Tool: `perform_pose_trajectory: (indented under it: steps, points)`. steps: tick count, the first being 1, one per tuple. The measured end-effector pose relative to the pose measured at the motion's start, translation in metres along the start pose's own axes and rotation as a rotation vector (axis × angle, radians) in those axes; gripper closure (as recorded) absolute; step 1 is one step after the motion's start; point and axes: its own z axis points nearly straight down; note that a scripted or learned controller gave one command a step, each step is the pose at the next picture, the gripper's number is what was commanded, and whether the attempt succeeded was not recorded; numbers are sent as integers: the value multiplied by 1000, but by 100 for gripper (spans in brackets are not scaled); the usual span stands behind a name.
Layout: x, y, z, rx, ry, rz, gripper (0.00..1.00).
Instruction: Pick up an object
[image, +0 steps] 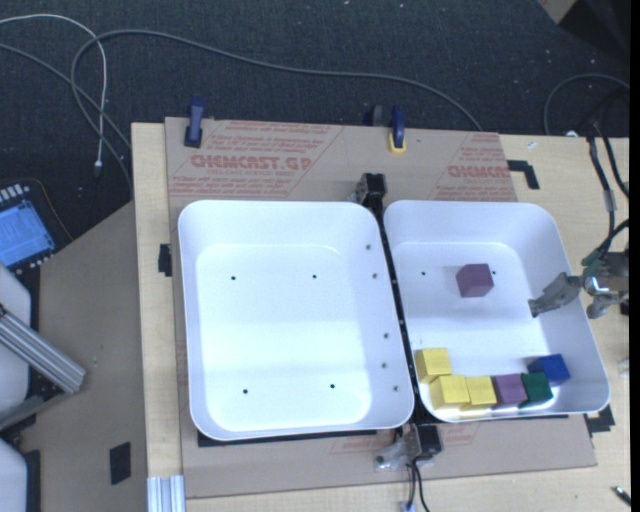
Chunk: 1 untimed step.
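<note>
The gripper (556, 294) is reaching in over the right rim of the right bin (440, 222), and most of it is being cut off by the picture's edge; one grey finger (553, 295) is showing clearly, and whether the jaws are released or clenched cannot be told. Nothing is showing between them.

A purple cube (474, 279) is sitting alone on the bin floor, apart from the finger and to its left in the view. Along the near wall a row of blocks is lying packed together: a yellow block (433, 363), two more yellow blocks (463, 390) just beside it, then a purple block (510, 388), a green block (537, 387) and a blue block (551, 369). They are touching or nearly so, and the seams between the yellow ones are hard to make out.

The left bin (200, 330) is sitting beside the right one on a cardboard sheet (250, 155) spread over the counter (150, 250), held by blue clamps (195, 122) at its far edge.
</note>
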Motion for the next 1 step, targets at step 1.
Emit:
perform_pose_trajectory:
  steps: [1]
  points:
    - [40, 87, 84, 5, 2, -6, 0]
